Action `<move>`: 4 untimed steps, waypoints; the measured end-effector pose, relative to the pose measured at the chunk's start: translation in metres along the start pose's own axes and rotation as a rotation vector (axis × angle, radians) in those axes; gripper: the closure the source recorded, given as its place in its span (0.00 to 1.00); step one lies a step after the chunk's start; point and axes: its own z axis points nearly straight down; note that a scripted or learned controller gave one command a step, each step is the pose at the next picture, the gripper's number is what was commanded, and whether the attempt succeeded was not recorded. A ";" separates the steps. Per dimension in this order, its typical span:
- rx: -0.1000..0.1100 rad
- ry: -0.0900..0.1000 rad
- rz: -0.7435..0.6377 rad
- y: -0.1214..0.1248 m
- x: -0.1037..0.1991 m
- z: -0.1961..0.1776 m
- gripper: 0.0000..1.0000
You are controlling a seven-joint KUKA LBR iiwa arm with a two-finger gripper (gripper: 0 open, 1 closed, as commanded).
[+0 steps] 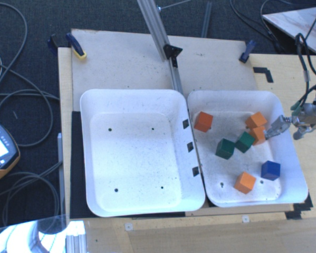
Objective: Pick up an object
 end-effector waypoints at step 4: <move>-0.002 -0.003 0.001 0.020 0.017 0.138 0.00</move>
